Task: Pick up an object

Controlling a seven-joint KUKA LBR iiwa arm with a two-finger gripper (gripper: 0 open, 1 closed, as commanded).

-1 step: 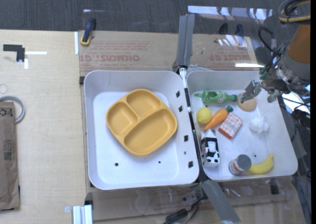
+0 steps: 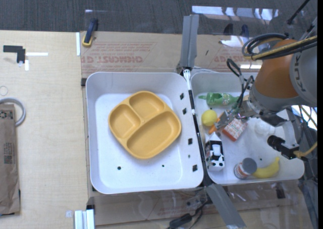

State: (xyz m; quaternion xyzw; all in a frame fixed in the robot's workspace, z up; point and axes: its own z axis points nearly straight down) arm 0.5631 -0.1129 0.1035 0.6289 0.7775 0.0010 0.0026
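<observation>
Gleaming yellow plate (image 2: 145, 124) (three smooth compartments)

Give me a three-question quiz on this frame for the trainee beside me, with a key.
1. True or false: the yellow divided plate lies in the right bin.
2. Which lies nearest the banana? A) lemon B) can C) green packet
3. Fill in: the black-and-white cow figure lies against the right bin's ____ wall.

Key: 1 false, it lies in the left bin. 2 B. 3 left.
</observation>
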